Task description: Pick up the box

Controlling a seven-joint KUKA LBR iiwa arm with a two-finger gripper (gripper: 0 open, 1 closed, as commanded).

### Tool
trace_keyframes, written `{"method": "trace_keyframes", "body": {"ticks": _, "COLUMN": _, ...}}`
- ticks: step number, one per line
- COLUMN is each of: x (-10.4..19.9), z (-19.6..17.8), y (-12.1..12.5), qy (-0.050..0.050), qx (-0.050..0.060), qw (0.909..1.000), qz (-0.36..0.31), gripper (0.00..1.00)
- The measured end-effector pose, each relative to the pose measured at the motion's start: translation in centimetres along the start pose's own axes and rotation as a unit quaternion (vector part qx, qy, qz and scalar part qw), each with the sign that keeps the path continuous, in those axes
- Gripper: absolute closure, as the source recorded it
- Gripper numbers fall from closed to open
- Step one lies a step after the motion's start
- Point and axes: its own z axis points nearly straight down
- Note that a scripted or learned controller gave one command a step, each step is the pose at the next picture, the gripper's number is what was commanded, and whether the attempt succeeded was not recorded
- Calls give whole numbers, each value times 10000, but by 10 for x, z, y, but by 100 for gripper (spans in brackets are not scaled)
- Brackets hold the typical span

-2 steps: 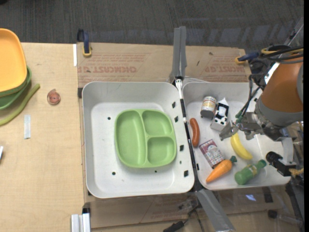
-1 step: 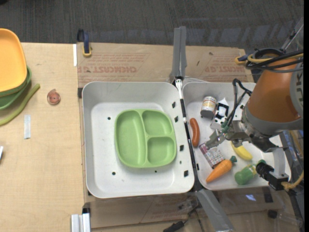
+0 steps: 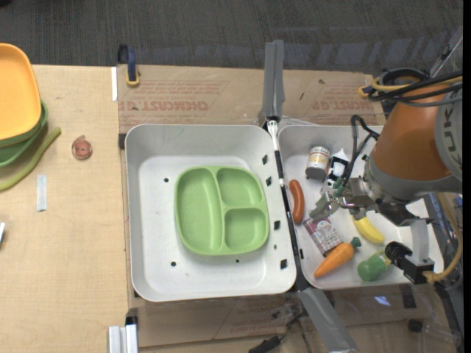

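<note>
Camera view: your gripper (image 3: 333,203) hangs low in the right bin (image 3: 434,274), at about 9 o'clock from the orange wrist band. You can't tell how the fingers stand, the tip is too cluttered. The box (image 3: 324,235), small, pinkish with a printed face, lies flat just at 6 o'clock of the tip, near or touching it, so you look lined up for the grab; not lifted yet by my read. Around it: sausage (image 3: 296,200) at 9, carrot (image 3: 335,259) at 5, banana (image 3: 368,230) at 3, can (image 3: 318,162) at 12. Left bin (image 3: 140,219) holds a green tray (image 3: 221,210). Cardboard (image 3: 184,98) under the bins carries mirrored print, roughly "CHEMCAST GP"; box label unreadable
</note>
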Motion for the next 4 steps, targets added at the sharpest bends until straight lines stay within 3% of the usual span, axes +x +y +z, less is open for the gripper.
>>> {"method": "trace_keyframes", "body": {"ticks": 4, "x": -4, "z": 0, "y": -11, "qy": 0, "qx": 8, "qw": 9995, "qz": -330, "gripper": 0}}
